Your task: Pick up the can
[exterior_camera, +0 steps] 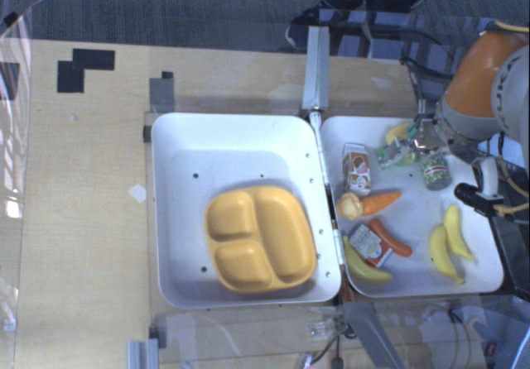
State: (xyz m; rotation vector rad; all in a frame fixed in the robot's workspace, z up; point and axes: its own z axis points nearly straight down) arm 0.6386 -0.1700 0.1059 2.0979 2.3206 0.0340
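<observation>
Gripper (426, 142) is hovering at the right bin's (489, 283) far end, just above the green-labelled can (436, 172). The can is standing upright, apparently just below the fingertips, not between them. Can't tell whether the claw is wide or narrow; the wrist is blocking it. A clear wrapper (396, 154) is lying just left of the can, a carrot (381, 201) further left, so approach from above looks cleanest.
</observation>
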